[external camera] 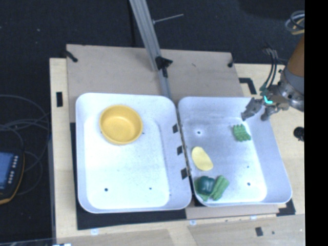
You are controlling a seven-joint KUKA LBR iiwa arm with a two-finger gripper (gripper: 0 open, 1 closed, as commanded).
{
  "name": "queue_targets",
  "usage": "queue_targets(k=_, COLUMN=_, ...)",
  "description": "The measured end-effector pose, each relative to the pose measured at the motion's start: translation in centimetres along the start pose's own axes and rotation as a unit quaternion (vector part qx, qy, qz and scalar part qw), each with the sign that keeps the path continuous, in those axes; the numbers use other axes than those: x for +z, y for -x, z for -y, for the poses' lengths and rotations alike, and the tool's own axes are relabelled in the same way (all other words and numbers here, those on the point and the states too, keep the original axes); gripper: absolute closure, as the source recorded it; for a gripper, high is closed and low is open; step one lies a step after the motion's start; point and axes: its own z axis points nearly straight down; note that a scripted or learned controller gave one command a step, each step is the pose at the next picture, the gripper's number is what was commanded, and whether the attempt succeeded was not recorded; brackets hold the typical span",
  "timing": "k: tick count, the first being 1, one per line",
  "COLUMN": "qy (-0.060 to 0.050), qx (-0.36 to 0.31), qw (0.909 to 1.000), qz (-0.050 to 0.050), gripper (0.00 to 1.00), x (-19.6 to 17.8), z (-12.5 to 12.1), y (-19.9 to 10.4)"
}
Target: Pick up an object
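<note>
Gripper poised over the right bin, nothing picked yet

The small green ridged piece (pixel 241 132) lies near the right bin's (pixel 271 158) far right corner, just below the gripper (pixel 258 111), whose fingers look spread apart with nothing between them. My guess is that a descent set slightly off would clip the bin's rim or nudge the piece away (it looks light). The yellow piece (pixel 202 159) and dark green pieces (pixel 211 186) sit towards the near left corner; the yellow bowl (pixel 121 124) rests in the left bin (pixel 128 188).

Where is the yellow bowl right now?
The yellow bowl sits alone in the upper left part of the left bin, far from the tool over the right bin.
</note>
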Motion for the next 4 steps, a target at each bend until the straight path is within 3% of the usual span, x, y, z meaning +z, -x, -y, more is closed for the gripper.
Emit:
queue_targets(k=1, qy=0.000, qx=0.000, qw=1.0000, qz=0.000, gripper=0.00, x=0.0, z=0.0, y=0.0)
queue_targets(k=3, qy=-0.001, qx=0.000, qw=1.0000, qz=0.000, gripper=0.00, x=11.8, z=-0.6, y=-0.8)
queue_targets(k=4, qy=0.003, qx=0.000, qw=1.0000, qz=0.002, gripper=0.00, x=12.5, z=-0.8, y=-0.7)
